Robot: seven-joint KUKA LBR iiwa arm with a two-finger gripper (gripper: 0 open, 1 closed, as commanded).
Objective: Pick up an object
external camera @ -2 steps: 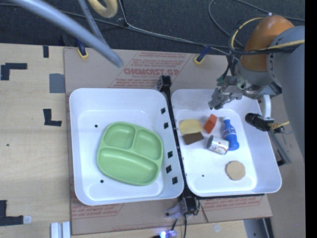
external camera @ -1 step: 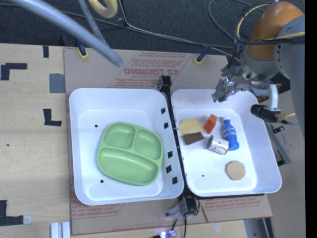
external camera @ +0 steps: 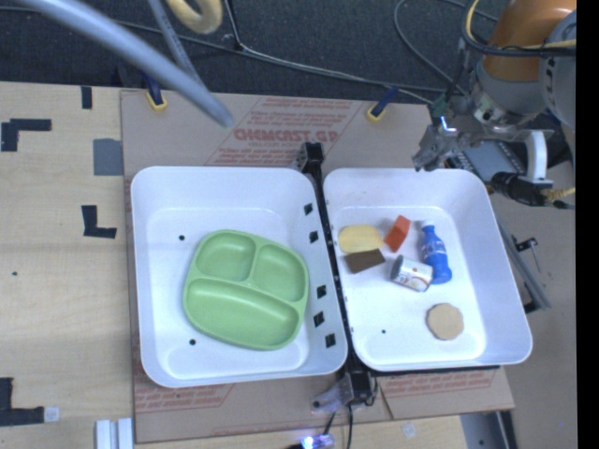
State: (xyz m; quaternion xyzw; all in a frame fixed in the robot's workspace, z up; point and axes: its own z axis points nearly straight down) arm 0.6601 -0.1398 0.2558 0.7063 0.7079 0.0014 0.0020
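The right bin (external camera: 487, 344) holds several small objects: a yellow rounded piece (external camera: 360, 238), a brown block (external camera: 365, 261), an orange-red block (external camera: 399, 233), a blue bottle (external camera: 434, 253), a small grey-white can (external camera: 411, 274) and a tan round disc (external camera: 445, 322). My gripper (external camera: 436, 148) hangs at the bin's back edge, above its far rim and well clear of the objects. Nothing is visibly held in it.
The left bin (external camera: 159, 204) holds a green divided plate (external camera: 247, 288). Black clips (external camera: 316, 241) join the two bins along the middle. Cables and a grey tube (external camera: 122, 36) run across the back. The arm's body (external camera: 524, 54) fills the upper right corner.
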